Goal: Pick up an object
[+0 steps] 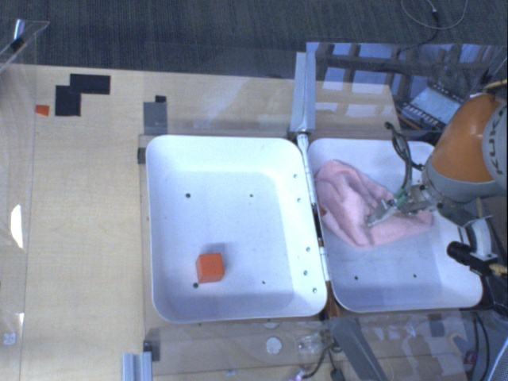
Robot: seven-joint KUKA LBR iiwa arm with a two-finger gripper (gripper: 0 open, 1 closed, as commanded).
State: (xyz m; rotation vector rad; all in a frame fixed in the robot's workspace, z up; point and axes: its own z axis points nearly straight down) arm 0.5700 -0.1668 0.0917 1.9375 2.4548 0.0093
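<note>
— What's the biggest thing you see from here?

— The pale wooden surface [87,236], with two shallow white bins side by side on it. The left bin [238,165] is the wider one; the right bin [413,288] sits just beside it, their rims meeting at a grey divider strip.

— And the arm?

— It comes in from the right, grey with an orange band [468,145] above the wrist, leaning down over the right bin.

— What's under it?

— A pink cloth [345,197], crumpled, lying in the upper left part of the right bin. The tool [386,210] is down on the cloth's right side, touching the fabric. Whether its fingers are apart or pinched on the cloth, I can't tell; it's too small and blurred.

— Anything in the other bin?

— A small orange block [210,267], alone near the lower left, well apart from the arm.

— Any writing or labels?

— None I can read. There are black marks [79,92] and a tiny orange square [42,110] on the surface at the far left, but no letters on them.
</note>
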